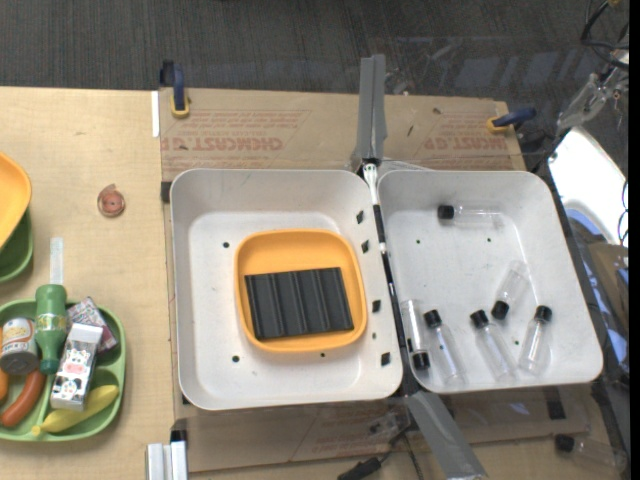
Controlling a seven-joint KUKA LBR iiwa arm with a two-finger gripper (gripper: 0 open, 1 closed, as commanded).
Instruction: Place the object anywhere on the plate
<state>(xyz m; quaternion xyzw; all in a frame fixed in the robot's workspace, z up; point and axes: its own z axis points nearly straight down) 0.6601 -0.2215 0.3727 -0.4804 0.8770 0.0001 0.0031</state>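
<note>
surface [80, 138]: pale wood at left, brown cardboard [240, 133] under two white bins; dark carpet [300, 18] beyond. left bin [200, 368] holds one orange plate [300, 251], a black ribbed block [300, 302] lying on it. right bin [560, 368] holds six clear vials with black caps: one near the top [470, 212], five along the lower half [487, 338], loosely spread. far left, a green tray [100, 408] of toy food, one orange dish edge [12, 203], one small pink disc [111, 201]. two clamps [176, 90] at the cardboard's back edge. hand: cannot tell its state.
</note>
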